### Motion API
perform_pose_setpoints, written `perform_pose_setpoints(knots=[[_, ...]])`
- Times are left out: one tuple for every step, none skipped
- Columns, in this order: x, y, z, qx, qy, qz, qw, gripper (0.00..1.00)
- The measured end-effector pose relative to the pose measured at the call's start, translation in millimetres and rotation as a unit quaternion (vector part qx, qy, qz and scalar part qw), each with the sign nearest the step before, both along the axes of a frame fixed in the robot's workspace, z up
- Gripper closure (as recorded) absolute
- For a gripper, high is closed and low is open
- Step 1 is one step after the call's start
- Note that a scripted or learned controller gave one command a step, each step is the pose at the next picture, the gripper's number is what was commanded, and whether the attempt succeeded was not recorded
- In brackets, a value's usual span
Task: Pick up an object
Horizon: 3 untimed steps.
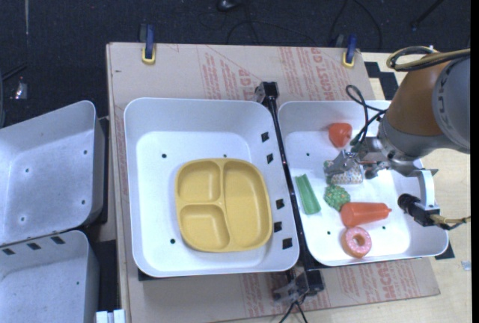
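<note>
- The surface [187,67], a tan board with red print, carries two shallow white bins side by side, with yellow clamps at its far edge.
- The left bin [142,127] holds a yellow divided plate [223,203] lying flat near its middle, three compartments facing up.
- The right bin [314,142] holds all the small objects.
- The arm [426,101], grey with an orange band, enters from three o'clock and bends down into the right bin.
- The tool [346,167] sits low near the middle of the right bin, over a speckled grey lump just below it; whether it is released or clenched cannot be told.
- An orange carrot-shaped piece [364,212] lies flat at about five o'clock of the tool, its tip pointing toward three o'clock.
- A green strip [307,193] lies at eight o'clock of the tool, close to the bin's left wall.
- A pink ring doughnut [358,241] rests at six o'clock, just beyond the carrot piece, near the front wall.
- A green bumpy piece [336,197] sits just beside the carrot piece's blunt end.
- A red-orange piece [340,134] lies at twelve o'clock of the tool, apart from it.
</note>
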<state>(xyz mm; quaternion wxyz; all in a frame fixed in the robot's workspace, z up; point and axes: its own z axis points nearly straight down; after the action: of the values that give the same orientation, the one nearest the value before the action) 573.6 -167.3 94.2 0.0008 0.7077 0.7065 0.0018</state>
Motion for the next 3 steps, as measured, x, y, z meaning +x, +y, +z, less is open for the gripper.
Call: perform_pose_setpoints(knots=[[3, -2, 15, -0.0031, -0.006, 0.000, 1.0000, 1.00], [6, -5, 58, -0.0017, 0.000, 0.002, 1.0000, 1.00], [9, -3, 101, -0.0019, -0.001, 0.002, 1.0000, 1.00]])
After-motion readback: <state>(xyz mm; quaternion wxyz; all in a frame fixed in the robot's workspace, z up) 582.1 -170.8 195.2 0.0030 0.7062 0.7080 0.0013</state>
